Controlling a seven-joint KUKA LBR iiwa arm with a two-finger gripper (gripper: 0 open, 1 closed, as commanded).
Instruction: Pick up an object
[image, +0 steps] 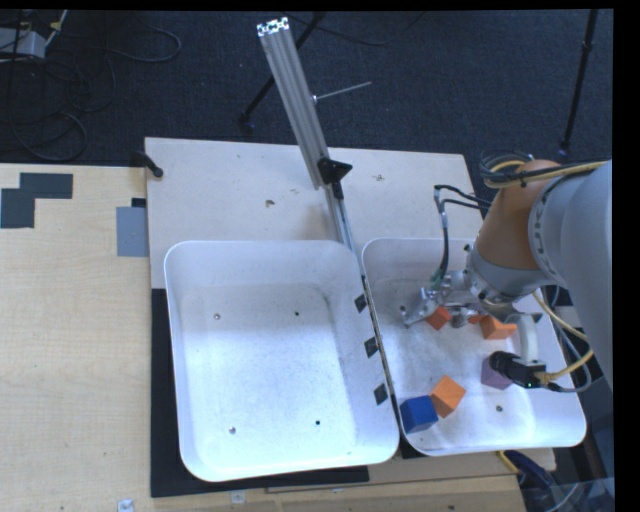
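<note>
Grey gripper (437, 312) low over orange block (438, 320), fingers seemingly astride, block half hidden.

Two white bins (265, 360) are counted on the table (250, 190). In the right bin, three orange blocks (449, 393) are seen, one blue block (417, 412), and what may be one purple block (495, 373).

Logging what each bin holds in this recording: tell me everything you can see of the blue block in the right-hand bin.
The blue block is a small, solid-looking cube of matte, saturated blue, resting flat on the floor of the right white bin, in its near-left corner close to the divider between the bins. An orange block sits directly beside it on its far-right side, apparently touching. The gripper is farther back in the bin, well apart from it.
</note>
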